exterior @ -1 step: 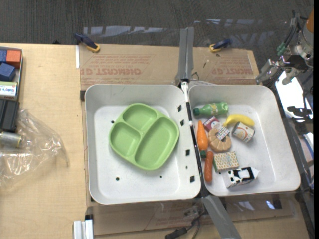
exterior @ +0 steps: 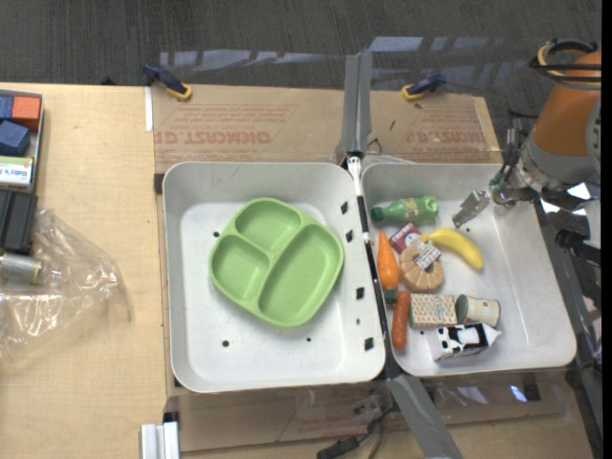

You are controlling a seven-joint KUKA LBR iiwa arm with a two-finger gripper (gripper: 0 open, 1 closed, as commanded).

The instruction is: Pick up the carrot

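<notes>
The carrot (exterior: pixel 386 260) is an orange stick lying lengthwise along the left wall of the right bin (exterior: pixel 535 314), next to a round biscuit-like toy (exterior: pixel 422 268). A second, redder stick (exterior: pixel 400 317) lies just below it. My gripper (exterior: pixel 470 209) hangs over the upper right part of the same bin, above and to the right of the banana (exterior: pixel 458 247). It is well apart from the carrot and nothing is visibly held.
The right bin also holds a green bottle (exterior: pixel 405 207), a cracker box (exterior: pixel 432 310), a small can (exterior: pixel 478 309) and a black-and-white carton (exterior: pixel 463 340). A green divided plate (exterior: pixel 276 261) lies in the left bin (exterior: pixel 191 352). Blocks and a plastic bag (exterior: pixel 57 275) sit at far left.
</notes>
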